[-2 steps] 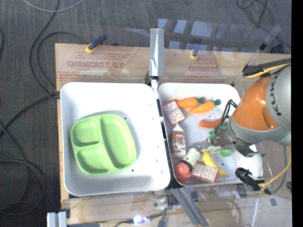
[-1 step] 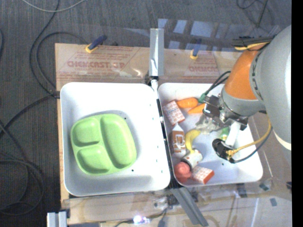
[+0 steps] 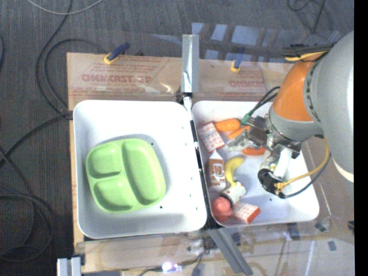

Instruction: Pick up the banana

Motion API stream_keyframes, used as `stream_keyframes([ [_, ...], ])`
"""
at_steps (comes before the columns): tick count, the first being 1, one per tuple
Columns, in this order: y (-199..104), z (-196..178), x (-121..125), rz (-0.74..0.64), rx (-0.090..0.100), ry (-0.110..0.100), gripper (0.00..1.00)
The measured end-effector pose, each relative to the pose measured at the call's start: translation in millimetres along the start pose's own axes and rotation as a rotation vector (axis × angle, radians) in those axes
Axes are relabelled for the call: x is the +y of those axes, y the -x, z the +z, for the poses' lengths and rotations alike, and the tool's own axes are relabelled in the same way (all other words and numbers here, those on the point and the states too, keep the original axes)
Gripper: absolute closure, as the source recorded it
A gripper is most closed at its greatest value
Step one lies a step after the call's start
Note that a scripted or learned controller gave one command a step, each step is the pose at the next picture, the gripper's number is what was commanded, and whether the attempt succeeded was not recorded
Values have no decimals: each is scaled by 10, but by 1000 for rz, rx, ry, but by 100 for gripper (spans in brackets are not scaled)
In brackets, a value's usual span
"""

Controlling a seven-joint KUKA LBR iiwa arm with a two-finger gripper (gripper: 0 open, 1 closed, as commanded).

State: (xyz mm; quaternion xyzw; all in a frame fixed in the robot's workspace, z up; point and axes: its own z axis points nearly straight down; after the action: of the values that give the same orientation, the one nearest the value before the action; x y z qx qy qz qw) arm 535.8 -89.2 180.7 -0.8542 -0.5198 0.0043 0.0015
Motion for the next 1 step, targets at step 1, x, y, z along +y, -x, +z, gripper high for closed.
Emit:
stream_keyframes([
  [1, 150, 725, 31, -155, 3, -1, 0],
])
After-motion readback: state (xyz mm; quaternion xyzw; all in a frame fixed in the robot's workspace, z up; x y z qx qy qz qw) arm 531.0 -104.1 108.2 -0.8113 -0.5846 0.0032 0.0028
